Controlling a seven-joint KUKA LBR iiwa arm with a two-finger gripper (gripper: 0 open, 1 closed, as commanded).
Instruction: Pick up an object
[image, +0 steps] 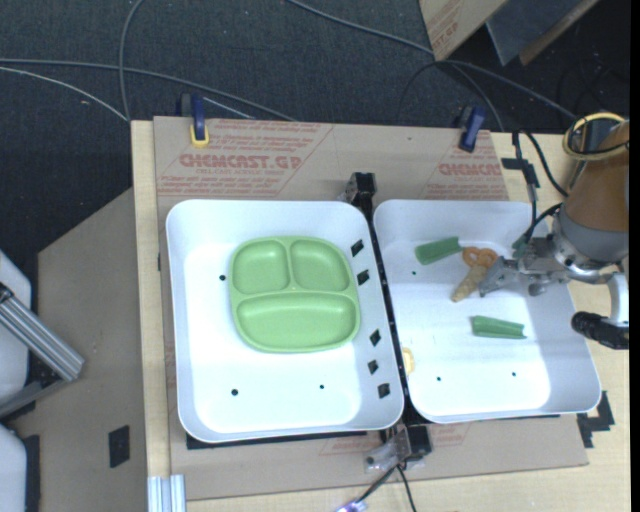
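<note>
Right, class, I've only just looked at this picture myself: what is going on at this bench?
A robot arm reaches in from the right over the right bin. Its gripper is low beside a tan object, with nothing clearly held yet. Two green pieces lie in the same bin, one near the far side and one nearer the middle. The left bin holds a green divided plate, untouched.

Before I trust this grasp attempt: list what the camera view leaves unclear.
- Gripper: small and blurred against the tan object; whether it grasps it cannot be told.
- Tan object: too small to identify.
- Arm: cut off by the right edge.
- Green tray: compartment contents too flat to judge.
</note>
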